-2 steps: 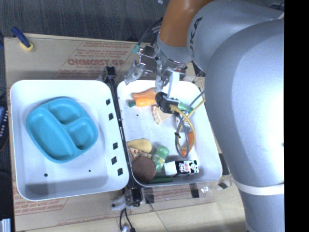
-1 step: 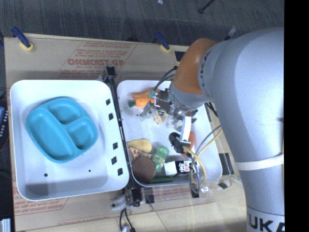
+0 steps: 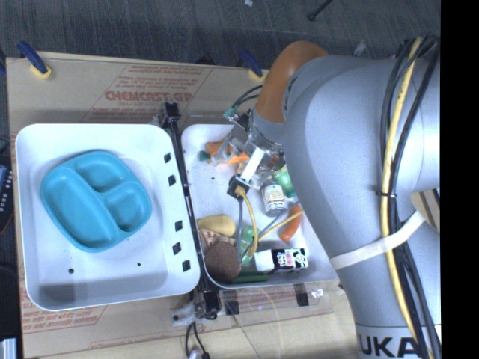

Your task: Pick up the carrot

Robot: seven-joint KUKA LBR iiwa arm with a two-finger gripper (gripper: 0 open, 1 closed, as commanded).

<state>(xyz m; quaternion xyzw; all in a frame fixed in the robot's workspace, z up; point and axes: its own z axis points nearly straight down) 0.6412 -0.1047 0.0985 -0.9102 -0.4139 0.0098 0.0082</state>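
An orange carrot-like piece (image 3: 215, 149) with a small green bit beside it lies near the back left of the right bin (image 3: 193, 144). My gripper (image 3: 244, 154) is low over the same corner, right next to that orange piece and partly covering more orange under it. The arm's wrist hides how the gripper stands on it. A second orange, elongated item (image 3: 292, 224) lies further forward by the arm, half hidden.
The left bin (image 3: 30, 275) holds a blue divided plate (image 3: 93, 198). The right bin is crowded: a small bottle (image 3: 275, 198), a yellowish item (image 3: 215, 224), a brown round object (image 3: 222, 259), a white box with black marks (image 3: 281, 259). The big grey arm covers the bin's right side.
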